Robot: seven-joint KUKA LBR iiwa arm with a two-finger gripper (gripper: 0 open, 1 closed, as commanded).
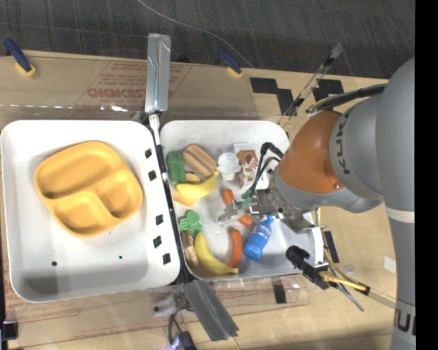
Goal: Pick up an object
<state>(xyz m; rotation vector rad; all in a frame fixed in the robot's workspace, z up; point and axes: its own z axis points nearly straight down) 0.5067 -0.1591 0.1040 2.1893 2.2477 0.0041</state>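
You have the arm reaching in from the right and bent down over the right bin, with the gripper low among the toy food, near the bin's middle. Whether it is open or closed on anything you cannot tell from here — the metal parts blur into the clutter beneath them, so treat nothing as grasped. The pickable things lie crowded in that bin, which is why any descent lands close to several at once: a blue bottle just right of and below the gripper, an orange carrot beside it, a banana along the near wall, a second banana further up, a hot dog and a green piece toward the divider. The left bin carries a yellow divided tray, well apart from the action. Judging by position, the bottle or the carrot looks the likeliest target.
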